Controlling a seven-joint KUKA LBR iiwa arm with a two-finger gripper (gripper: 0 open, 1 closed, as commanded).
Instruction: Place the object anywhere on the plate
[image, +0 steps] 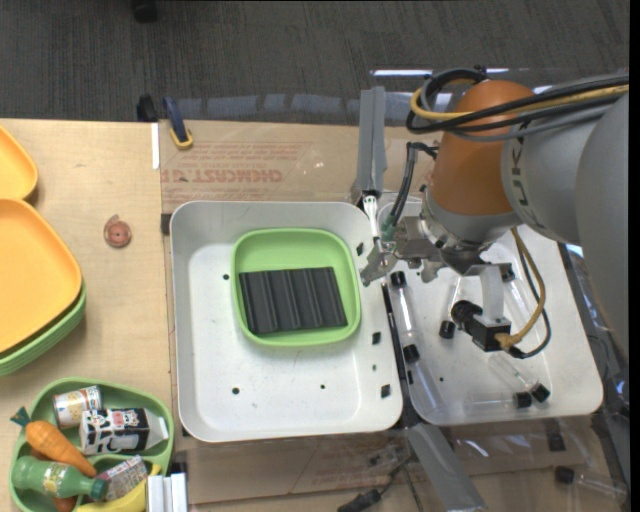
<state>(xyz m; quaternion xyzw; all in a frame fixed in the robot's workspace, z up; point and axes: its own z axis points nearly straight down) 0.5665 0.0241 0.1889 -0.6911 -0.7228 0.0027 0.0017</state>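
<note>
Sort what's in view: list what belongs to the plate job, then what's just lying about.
Job: green plate in the left bin, dark ridged block lying on it, gripper.

Lying about: orange plates, green bowl of toy groceries, right bin.

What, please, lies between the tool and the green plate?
In the camera view, only the left bin's rim lies between the tool and the green plate, which carries a dark ridged block.

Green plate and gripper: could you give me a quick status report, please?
Gripper over the bins' shared edge. Green plate in left bin, dark ridged block lying on it. Nothing blocking.
</note>
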